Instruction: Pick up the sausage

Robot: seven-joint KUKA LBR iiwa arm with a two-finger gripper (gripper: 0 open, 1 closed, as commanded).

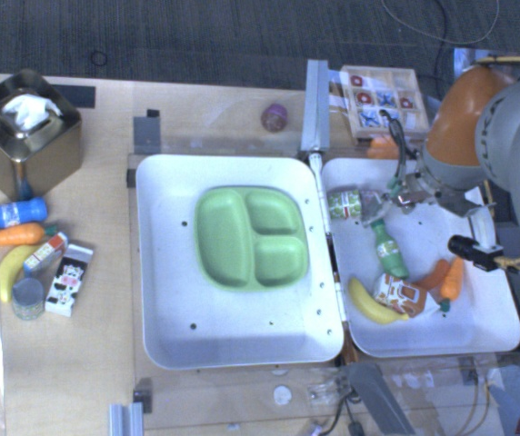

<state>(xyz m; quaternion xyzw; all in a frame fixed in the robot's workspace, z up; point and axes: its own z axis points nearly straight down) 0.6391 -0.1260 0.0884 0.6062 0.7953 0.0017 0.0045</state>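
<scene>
Grey arm (505,134) reaches over the right bin (505,330); below its gripper (404,192) we see the sausage (431,275); finger state undeterminable.

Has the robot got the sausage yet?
Not yet, it seems. Done: the arm has reached over the right bin. In hand: nothing I can see; the end effector hangs near the bin's top edge, beside a small can. Left: the reddish-brown sausage lies lower in the bin next to a carrot, so the arm must move there, grip it and lift.
</scene>
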